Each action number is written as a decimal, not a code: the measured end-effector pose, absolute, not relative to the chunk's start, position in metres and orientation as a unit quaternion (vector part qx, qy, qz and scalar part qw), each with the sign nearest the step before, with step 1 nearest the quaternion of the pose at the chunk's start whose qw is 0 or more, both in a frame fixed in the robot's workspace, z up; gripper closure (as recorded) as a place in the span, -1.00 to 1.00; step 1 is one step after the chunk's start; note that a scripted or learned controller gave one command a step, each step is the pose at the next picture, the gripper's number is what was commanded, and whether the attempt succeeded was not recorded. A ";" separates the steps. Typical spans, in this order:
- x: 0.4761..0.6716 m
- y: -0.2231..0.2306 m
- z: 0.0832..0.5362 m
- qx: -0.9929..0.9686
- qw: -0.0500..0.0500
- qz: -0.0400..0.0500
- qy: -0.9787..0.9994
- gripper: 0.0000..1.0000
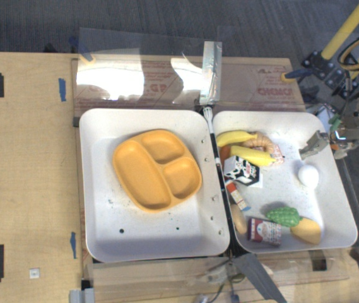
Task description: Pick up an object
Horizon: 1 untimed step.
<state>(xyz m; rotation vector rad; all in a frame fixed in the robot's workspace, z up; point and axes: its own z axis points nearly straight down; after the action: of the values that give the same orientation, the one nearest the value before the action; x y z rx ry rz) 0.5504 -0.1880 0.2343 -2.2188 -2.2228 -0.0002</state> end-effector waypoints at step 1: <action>0.620 -0.128 0.098 -0.821 -0.005 -0.005 -0.570 -1.00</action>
<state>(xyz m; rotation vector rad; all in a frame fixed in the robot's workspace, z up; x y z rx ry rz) 0.6204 -0.1281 0.0975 -2.5893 -1.7982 -0.0170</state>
